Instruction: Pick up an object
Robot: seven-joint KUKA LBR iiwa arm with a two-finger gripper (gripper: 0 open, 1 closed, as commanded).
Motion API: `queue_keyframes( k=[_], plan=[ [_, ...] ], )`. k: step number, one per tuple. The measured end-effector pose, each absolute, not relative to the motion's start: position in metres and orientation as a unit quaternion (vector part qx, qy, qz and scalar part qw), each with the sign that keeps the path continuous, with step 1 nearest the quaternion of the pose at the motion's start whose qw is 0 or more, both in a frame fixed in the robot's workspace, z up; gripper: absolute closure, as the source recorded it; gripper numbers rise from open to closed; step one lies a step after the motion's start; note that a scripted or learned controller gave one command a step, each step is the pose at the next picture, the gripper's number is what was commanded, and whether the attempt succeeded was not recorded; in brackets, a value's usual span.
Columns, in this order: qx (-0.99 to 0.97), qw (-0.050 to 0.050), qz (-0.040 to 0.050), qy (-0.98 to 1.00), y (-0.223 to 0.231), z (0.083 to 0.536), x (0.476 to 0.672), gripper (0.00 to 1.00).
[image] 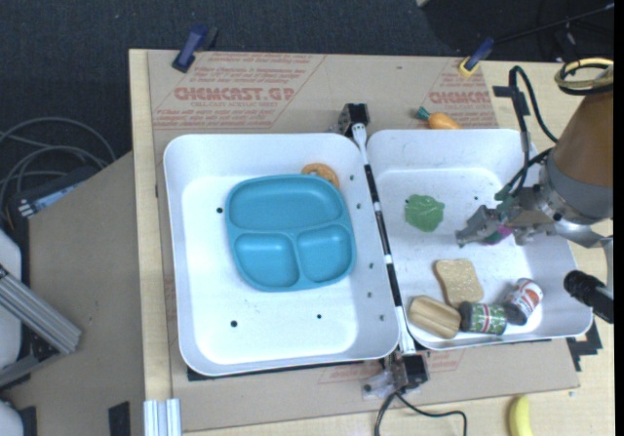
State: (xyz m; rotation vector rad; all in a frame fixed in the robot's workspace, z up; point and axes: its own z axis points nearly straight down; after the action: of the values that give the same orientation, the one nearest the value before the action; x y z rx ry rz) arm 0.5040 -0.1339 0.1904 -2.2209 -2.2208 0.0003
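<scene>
**Four objects in the right bin, none yet in the claw**

Four candidates lie before you in the right bin (429, 146). Nearest the camera, along the front wall, you have a tan bread-roll-shaped piece (434, 316), a dark green bottle (485, 318) lying on its side, and a small red-and-white can (526, 299), all close together. The can and bottle look rigid and smooth, likely to roll or slip; take either across its short width. Their labels are too small to read.

Just behind them lies a toast-like slice (458, 280), flat on the floor, offering little edge to grip.

Farther back sits a green lumpy object (424, 213), standing clear of the others. It looks light and is probably your easiest pick; close across its middle.

The gripper (480, 229) hangs low over the bin, just right of the green object, with nothing visible between its fingers. You cannot tell from this view whether the claw is apart or together.

In the left bin (195, 258) rests a blue divided plate (291, 231), with an orange-brown item (320, 173) touching its far rim.

Beyond the bins, the board (244, 83) reads "CHEMCAST GP" in red.
</scene>
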Motion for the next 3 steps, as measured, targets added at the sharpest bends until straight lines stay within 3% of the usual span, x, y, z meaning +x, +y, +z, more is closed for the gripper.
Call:
queue_keyframes(
  k=[1, 2, 3],
  plan=[
    [-0.707, 0.001, 0.0004, -0.707, -0.099, 0.098, 0.543, 0.00],
    [-0.707, 0.000, -0.0002, -0.707, -0.100, 0.085, 0.601, 0.00],
    [-0.707, -0.001, -0.0006, -0.707, -0.100, 0.095, 0.601, 1.00]
  ],
)
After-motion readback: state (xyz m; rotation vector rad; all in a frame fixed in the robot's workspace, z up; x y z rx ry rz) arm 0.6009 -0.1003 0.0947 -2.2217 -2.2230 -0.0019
